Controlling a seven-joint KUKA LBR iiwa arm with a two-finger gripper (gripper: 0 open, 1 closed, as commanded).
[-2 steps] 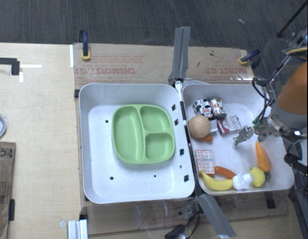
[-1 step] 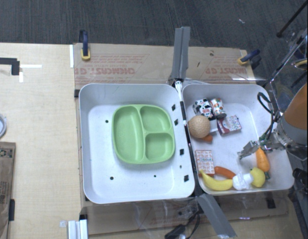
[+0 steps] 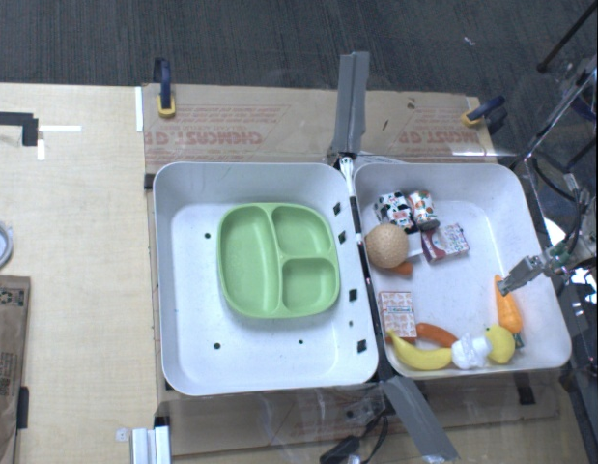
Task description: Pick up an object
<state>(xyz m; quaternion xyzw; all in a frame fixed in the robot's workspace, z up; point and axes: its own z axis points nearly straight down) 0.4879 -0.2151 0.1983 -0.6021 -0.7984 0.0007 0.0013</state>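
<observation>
Two shallow white bins are set side by side on the bench. The left bin (image 3: 183, 259) is occupied by a green three-compartment plate (image 3: 278, 259), lying flat near its middle. The right bin (image 3: 472, 187) is scattered with small toys: a black-and-white patterned packet (image 3: 399, 208) near the top, a tan ball (image 3: 386, 246) just below it, a small reddish packet (image 3: 445, 243) beside the ball, and a printed card (image 3: 397, 311) lower down. Along the lower wall a yellow banana (image 3: 419, 355) is seen, touching a small orange carrot (image 3: 438, 334), then a white piece (image 3: 467, 352) and a yellow duck-like toy (image 3: 500, 344). A second carrot (image 3: 508, 309) is propped near the right wall. The gripper (image 3: 519, 278) is poised at that wall, just above this carrot; whether its claw is apart or together cannot be told, as only a grey blurred tip is made out there.
</observation>
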